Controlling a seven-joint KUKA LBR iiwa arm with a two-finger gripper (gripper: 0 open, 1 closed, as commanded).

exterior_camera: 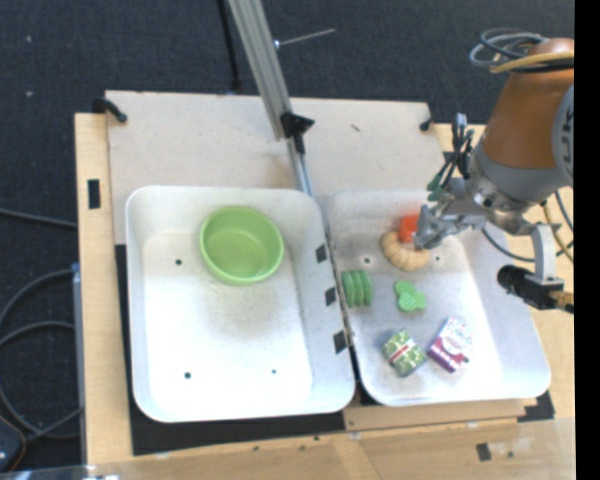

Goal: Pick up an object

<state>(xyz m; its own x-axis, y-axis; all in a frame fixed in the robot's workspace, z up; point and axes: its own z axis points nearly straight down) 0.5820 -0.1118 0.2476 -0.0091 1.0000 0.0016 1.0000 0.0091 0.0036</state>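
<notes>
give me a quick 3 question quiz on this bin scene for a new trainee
1. True or false: the green bowl sits in the right bin.
2. Multiple choice: which item lies nearest the gripper? A) the tan curved piece B) the pink and white package C) the green ridged piece
3. Fill in: the arm reaches in from the view's ____ side.

Key
1. False: it sits in the left bin.
2. A: the tan curved piece, with a small orange item beside it.
3. Right.
</notes>
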